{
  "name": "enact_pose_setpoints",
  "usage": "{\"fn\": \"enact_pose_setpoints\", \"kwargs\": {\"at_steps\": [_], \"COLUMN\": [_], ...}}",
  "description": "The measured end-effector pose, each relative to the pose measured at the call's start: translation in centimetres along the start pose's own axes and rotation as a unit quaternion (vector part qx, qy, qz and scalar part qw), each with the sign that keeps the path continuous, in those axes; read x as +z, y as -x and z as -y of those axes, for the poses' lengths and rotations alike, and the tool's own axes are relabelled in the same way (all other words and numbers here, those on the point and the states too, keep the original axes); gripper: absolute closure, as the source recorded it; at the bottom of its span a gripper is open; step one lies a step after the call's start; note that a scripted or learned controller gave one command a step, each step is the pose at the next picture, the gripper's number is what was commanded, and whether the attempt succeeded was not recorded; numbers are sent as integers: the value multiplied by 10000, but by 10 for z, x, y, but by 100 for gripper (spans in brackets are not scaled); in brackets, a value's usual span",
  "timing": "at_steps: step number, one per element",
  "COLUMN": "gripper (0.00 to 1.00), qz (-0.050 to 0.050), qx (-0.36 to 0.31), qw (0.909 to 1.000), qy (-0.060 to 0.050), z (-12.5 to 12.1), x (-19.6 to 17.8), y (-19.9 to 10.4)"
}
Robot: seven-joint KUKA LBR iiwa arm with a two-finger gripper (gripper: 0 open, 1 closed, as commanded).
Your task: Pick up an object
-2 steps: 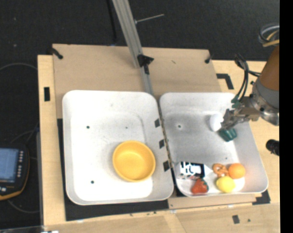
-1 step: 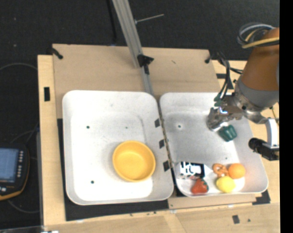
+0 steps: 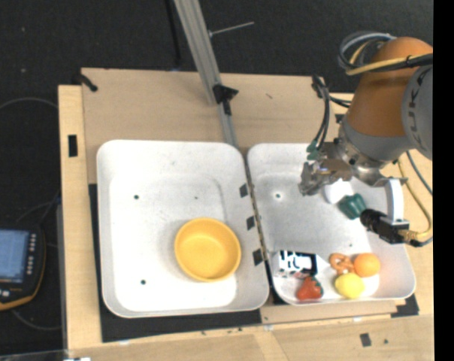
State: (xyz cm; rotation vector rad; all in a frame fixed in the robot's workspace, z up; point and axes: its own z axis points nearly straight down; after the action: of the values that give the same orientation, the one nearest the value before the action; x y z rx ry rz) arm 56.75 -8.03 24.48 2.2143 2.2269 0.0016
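Tan wooden counter (image 3: 155, 104) carries two shallow white bins. Left bin (image 3: 129, 179): one round yellow plastic bowl (image 3: 207, 248). Right bin (image 3: 287, 216): small fruit-shaped items, orange (image 3: 367, 265), yellow (image 3: 349, 285), red (image 3: 310, 289), at lower right of frame. End effector (image 3: 317, 177) hovers over right bin's upper part; grip state indeterminable.

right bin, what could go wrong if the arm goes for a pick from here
The hand hovers over bare floor of the right bin, so a straight descent would likely grab nothing. The orange fruit, yellow fruit and red piece crowd the near rim, so a grasp there may nudge neighbours.
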Motion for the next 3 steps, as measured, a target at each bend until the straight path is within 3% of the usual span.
{"fn": "enact_pose_setpoints", "kwargs": {"at_steps": [2,3], "gripper": [100,100], "qz": [-10,-3], "qx": [-11,-8], "qw": [10000,10000], "qy": [2,-4], "z": [-38,-45], "x": [6,15], "y": [-108,-162]}}
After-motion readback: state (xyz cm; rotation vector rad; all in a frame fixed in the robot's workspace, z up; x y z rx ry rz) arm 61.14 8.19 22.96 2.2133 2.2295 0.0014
